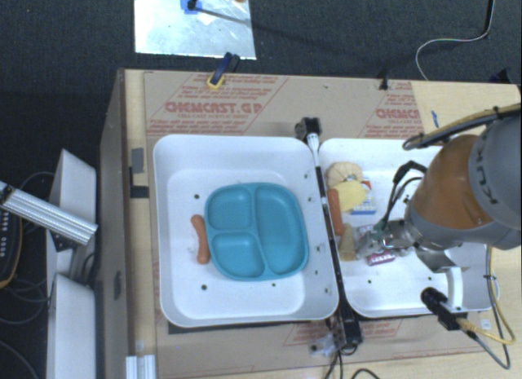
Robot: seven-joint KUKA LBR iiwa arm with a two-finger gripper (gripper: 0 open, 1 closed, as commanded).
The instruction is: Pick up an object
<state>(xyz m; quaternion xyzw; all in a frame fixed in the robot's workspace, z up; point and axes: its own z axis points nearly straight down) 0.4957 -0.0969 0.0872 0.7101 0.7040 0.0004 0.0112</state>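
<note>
Camera view: grey metal tool (382,241) — grip state unreadable — sits amid crowded pale food toys (349,190) at three o'clock, risking a grazed, slipping grasp.

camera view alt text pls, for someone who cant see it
A grey robot arm reaches into the right bin among small food items. The left bin holds a blue divided plate with a sausage beside it.

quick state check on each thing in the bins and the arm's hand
blue plate: flat in the left bin, compartments bare
sausage: lying beside the plate's left edge
toy food pile: heaped in the right bin
hand: low over the pile
</note>
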